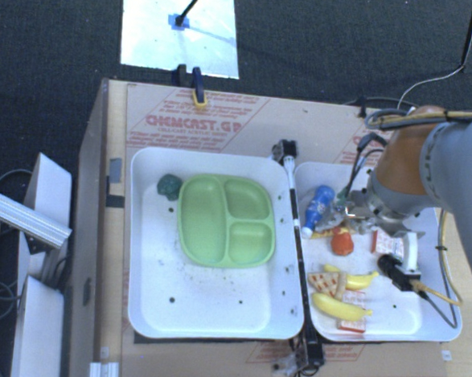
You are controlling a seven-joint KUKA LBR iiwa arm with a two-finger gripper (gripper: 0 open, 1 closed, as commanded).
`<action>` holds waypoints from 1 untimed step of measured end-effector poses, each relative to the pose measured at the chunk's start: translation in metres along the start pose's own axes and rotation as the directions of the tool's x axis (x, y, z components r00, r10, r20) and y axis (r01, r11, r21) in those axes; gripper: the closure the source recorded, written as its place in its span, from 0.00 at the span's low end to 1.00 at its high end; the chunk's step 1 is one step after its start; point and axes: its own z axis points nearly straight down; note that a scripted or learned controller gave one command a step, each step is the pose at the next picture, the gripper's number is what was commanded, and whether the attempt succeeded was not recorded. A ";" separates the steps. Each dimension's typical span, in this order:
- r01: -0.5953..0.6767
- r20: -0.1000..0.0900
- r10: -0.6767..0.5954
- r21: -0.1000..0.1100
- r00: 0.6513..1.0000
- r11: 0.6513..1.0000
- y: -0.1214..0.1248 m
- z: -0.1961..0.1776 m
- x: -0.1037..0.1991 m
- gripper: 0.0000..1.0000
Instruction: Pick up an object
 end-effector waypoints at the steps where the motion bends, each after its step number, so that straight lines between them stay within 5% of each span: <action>1: 0.002 -0.001 -0.002 -0.005 1.000 1.000 0.002 -0.012 0.001 1.00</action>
